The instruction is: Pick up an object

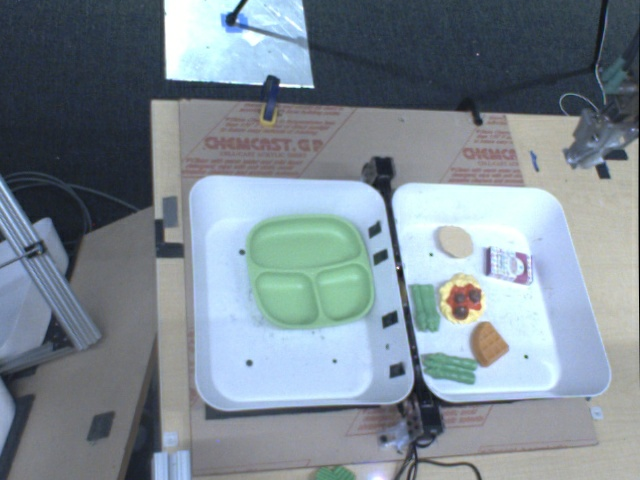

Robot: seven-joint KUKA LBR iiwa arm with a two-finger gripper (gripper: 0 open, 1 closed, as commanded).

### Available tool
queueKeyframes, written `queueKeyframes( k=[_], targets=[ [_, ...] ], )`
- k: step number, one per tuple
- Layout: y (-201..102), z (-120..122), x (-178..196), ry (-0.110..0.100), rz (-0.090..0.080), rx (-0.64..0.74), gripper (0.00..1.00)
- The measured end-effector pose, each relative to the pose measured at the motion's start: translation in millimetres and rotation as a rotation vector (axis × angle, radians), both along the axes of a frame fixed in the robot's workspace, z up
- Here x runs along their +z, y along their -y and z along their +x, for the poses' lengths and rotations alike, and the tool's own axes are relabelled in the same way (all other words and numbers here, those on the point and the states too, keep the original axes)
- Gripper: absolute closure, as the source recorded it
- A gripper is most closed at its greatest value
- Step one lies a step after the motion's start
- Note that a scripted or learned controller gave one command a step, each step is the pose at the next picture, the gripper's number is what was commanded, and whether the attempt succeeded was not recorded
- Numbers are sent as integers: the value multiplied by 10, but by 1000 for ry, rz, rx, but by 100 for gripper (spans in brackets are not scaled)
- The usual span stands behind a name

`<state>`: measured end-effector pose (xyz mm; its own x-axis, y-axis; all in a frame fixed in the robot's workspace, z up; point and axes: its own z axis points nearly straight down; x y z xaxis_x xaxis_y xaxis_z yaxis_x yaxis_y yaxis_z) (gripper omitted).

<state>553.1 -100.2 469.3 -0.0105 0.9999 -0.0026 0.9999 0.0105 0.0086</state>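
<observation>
The right bin holds several toy foods. A tan round biscuit lies near its back, with a small purple and white carton to its right. A yellow tart with red berries sits mid-bin, and a green bean pod lies just left of it. An orange-brown bread piece rests toward the front, with a second green pod at the front left. My gripper hangs at the upper right, beyond the bin's back corner and well away from all of these.
A light green divided plate lies in the left bin. A black hinged divider runs between the bins. Cables and a thin rod cross the upper right. A metal frame stands at the far left.
</observation>
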Motion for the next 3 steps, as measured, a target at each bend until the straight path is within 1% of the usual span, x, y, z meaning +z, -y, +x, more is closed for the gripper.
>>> queueKeyframes(
  k=[1,2,3],
  targets=[
    [-573,-122,-2747,-22,5,-7,100],
    [-1394,-693,-2862,-14,6,-1,100],
    [-2155,-669,-2839,-7,5,1,100]
  ],
)
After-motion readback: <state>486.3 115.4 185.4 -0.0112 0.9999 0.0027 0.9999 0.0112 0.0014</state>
